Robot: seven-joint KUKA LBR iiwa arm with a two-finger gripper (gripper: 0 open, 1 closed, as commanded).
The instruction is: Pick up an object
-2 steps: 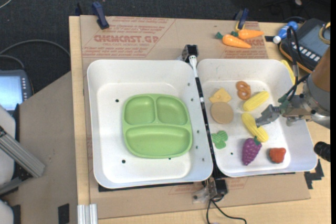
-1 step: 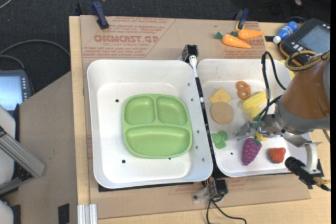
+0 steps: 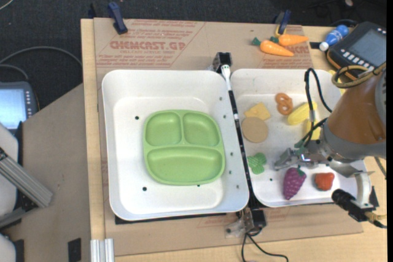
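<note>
In the right bin (image 3: 270,80) lie several toy foods: a purple grape bunch (image 3: 293,181), a red strawberry (image 3: 323,180), a green leafy piece (image 3: 256,162), a tan round cookie (image 3: 254,129), a yellow cheese wedge (image 3: 258,111), a pretzel (image 3: 283,103) and a yellow banana (image 3: 299,113). My gripper (image 3: 290,159) hangs low over the bin, just above the grape bunch and right of the green piece. Nothing shows between its fingers. The arm's orange band (image 3: 359,116) covers the bin's right side.
The left bin (image 3: 116,132) holds a green divided plate (image 3: 183,147). Toy carrots (image 3: 279,45) lie on the cardboard behind the right bin. A pendant (image 3: 362,49) sits at the far right, and blue clamps (image 3: 116,16) grip the board's back edge.
</note>
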